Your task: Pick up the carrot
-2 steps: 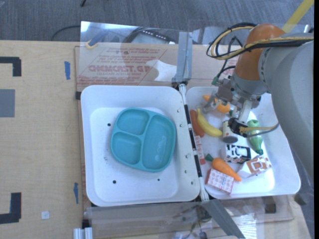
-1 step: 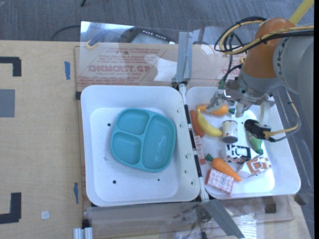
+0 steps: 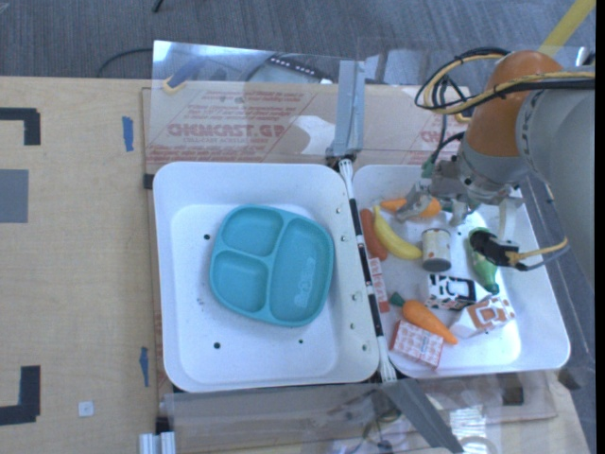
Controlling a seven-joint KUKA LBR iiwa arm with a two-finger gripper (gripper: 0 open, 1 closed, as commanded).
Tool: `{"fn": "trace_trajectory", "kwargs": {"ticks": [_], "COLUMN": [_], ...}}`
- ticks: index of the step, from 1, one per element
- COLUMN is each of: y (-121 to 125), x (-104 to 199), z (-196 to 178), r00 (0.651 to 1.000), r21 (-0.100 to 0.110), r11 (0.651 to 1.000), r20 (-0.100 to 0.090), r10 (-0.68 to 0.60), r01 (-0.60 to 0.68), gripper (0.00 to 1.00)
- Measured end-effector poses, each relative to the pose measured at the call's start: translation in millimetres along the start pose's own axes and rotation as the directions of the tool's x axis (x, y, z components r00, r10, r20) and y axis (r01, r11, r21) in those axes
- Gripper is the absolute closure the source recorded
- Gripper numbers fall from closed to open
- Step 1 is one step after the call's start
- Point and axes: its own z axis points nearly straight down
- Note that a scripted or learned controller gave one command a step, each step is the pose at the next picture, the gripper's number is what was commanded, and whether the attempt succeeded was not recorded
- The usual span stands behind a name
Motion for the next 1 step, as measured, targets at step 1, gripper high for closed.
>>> {"fn": "trace_trajectory", "kwargs": {"ticks": [1], "y": [-1.7], "x": [-3.0], "z": [-7.3], "r00": [1.000], "r21": [0.008], "r11": [1.000], "r20": [0.005], "r10": [0.002], "r01": [-0.002], "gripper": [1.00]}}
